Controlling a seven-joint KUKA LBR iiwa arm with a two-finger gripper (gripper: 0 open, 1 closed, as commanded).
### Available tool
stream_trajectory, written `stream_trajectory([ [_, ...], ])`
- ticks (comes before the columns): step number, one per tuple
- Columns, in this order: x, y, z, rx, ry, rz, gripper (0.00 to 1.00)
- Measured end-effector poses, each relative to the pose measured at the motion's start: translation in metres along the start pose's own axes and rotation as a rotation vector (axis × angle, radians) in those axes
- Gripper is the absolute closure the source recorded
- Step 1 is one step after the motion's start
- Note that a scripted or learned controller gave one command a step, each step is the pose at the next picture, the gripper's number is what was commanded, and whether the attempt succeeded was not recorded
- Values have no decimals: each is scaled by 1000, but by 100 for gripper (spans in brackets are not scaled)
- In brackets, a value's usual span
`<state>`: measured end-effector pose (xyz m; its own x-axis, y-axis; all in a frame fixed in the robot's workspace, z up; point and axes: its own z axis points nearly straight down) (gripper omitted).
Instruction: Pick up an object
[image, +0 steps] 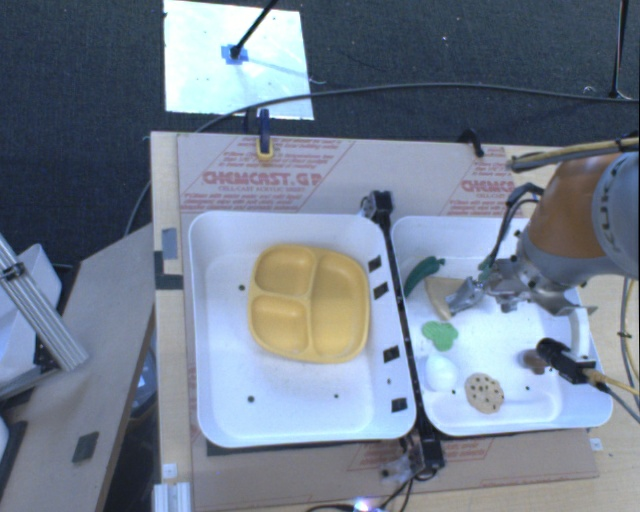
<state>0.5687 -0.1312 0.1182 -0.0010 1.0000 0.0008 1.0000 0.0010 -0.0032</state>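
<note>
While the arm reaches over the right bin (512, 338), you see its gripper (463, 296) low in that bin, just to the view's right of the tan wedge (436, 297). It is close enough that you cannot tell whether it touches the wedge. You also cannot tell whether the gripper is released or clenched, and nothing shows as grasped in it. The wedge lies flat on the bin floor. A dark green piece (422, 270) sits just above and to the left of the wedge. A light green piece (438, 335) lies just below the wedge, and a white egg (438, 372) is farther below it. A round cookie (484, 392) rests below and to the right of the wedge. Well to the wedge's left, in the left bin (222, 400), sits a yellow divided plate (305, 300).
</note>
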Motion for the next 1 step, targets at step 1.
stream_trajectory([
  [1,0,2,-14,-6,-2,0,100],
])
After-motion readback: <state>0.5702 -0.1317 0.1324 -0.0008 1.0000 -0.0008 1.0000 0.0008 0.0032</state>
